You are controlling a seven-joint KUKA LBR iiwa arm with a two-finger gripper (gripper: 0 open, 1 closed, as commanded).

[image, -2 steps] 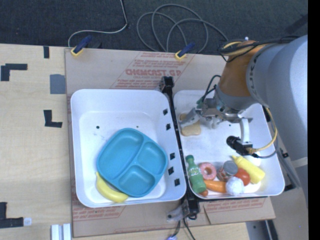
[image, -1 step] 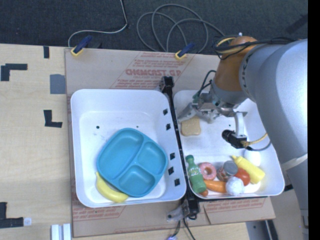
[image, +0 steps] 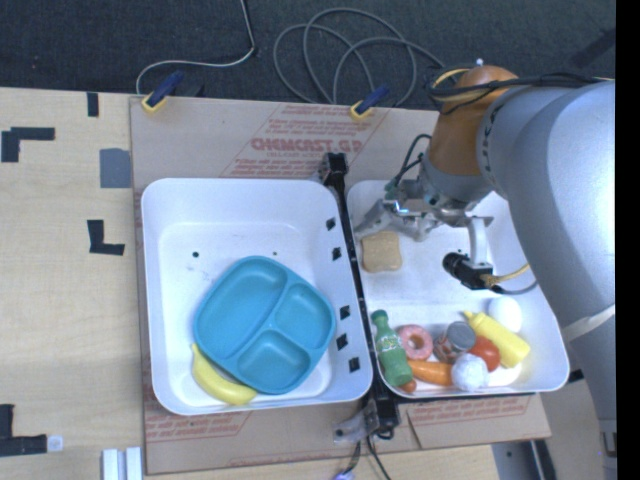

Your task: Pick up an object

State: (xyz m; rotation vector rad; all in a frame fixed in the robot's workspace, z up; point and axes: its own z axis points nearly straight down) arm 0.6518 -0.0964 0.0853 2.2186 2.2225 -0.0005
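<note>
**Claw poised over bread slice in right bin**

The arm's claw (image: 400,213) hangs at the far end of the right white bin (image: 540,313), just above a tan square bread slice (image: 381,253). Whether the claw grips anything cannot be told. The blue divided plate (image: 265,323) lies in the left bin (image: 165,268).

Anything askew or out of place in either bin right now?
One oddity: in the left bin, the blue divided plate sits atop the banana, so it probably rests tilted. The right bin's toys are merely clustered.
</note>
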